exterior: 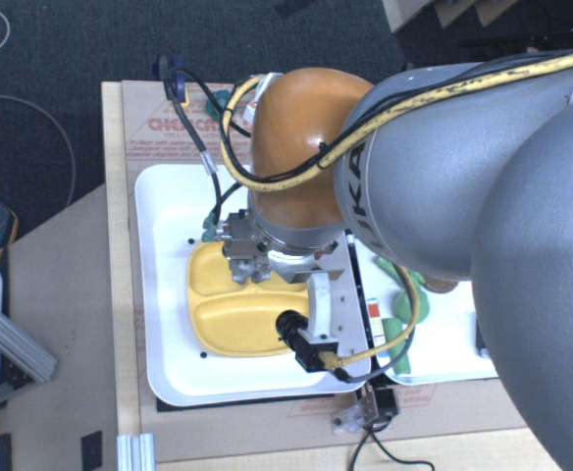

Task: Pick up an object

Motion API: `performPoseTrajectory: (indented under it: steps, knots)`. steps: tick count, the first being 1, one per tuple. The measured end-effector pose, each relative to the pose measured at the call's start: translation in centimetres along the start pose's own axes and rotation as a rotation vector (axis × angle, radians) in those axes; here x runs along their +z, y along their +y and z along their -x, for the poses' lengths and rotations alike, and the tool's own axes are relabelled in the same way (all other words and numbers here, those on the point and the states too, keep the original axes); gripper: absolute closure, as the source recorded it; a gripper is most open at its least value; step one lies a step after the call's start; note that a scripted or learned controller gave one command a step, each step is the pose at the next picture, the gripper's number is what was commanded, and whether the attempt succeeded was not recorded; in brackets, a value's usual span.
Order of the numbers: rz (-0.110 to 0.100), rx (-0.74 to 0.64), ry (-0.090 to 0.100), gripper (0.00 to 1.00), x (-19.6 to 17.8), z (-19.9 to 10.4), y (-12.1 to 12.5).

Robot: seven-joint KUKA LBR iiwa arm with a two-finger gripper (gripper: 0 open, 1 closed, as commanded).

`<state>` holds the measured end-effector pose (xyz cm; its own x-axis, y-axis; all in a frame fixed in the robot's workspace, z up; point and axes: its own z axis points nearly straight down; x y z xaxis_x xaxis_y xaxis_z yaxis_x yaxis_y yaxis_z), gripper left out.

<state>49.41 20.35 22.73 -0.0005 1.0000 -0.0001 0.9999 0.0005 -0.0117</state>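
A yellow, soft-looking moulded object [230, 307] lies in the left white bin [159, 263], filling much of its lower middle. The arm's orange wrist band [296, 140] and grey flange hang directly over the bin, with the gripper [252, 258] reaching down at the yellow object's upper right part. The wrist body hides the fingers. A green item [402, 297] shows in the right bin, mostly covered by the arm.
Cables loop around the wrist and run down to a connector [370, 405] at the bench's front edge. The right bin [443, 361] is largely hidden under the grey arm. Brown cardboard [130, 135] borders the bins at left and back.
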Motion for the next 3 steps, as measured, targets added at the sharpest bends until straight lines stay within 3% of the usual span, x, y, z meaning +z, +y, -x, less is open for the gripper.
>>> performPoseTrajectory:
  steps: [1, 2, 3]
  knots:
    - [0.031, -0.004, 0.01, 1.0, -25.1, -2.2, 0.5]
    - [0.003, -0.001, -0.003, 1.0, -18.2, -2.1, -1.9]
    - [0.027, -0.002, 0.008, 1.0, -31.6, -2.1, -1.8]
